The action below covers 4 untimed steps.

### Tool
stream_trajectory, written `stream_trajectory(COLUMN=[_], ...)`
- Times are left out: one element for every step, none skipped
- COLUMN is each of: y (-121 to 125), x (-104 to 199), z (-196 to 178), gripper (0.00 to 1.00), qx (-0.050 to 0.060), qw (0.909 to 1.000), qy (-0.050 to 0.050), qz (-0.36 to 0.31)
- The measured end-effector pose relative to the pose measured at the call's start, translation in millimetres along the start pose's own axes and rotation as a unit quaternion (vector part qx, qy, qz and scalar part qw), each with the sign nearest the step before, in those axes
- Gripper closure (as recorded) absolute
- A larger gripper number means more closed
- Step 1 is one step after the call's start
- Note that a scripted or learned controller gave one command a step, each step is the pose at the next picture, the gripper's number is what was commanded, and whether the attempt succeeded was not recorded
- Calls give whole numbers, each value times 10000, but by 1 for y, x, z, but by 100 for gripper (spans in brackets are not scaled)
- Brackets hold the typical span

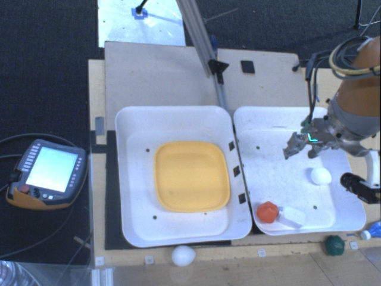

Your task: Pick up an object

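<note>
Two white bins sit side by side on the bench, and the arm (357,94) leans in over the right bin (262,127), its gripper (303,148) hanging near the far edge; can't tell how it's set. Closest to it, a small white egg-shaped ball (320,176) lies toward the bin's right edge, plain and smooth, with the arm's right side cut off by the frame.

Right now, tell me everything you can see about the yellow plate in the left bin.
The yellow plate is a rounded square of one plain colour, with a raised rim and a shallow flat centre, and it looks like matte plastic. It lies flat and right side up on the floor of the left bin, about in the middle and turned very slightly. Nothing rests on it. It touches only the bin floor, apart from the bin's walls on all sides, and it looks whole and clean.
</note>
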State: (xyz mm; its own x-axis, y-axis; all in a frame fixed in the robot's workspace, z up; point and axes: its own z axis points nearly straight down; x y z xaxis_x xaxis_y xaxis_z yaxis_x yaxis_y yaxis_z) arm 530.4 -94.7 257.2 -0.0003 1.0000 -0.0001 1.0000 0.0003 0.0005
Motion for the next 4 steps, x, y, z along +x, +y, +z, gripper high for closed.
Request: stream_trajectory(y=[0, -2, 0, -4], x=[0, 7, -2, 5], z=[0, 60, 107, 152], gripper=[0, 0, 0, 0], qx=[-2, 23, 19, 17], qw=[10000, 10000, 10000, 10000], qy=[0, 2, 1, 3], qz=[0, -1, 4, -1])
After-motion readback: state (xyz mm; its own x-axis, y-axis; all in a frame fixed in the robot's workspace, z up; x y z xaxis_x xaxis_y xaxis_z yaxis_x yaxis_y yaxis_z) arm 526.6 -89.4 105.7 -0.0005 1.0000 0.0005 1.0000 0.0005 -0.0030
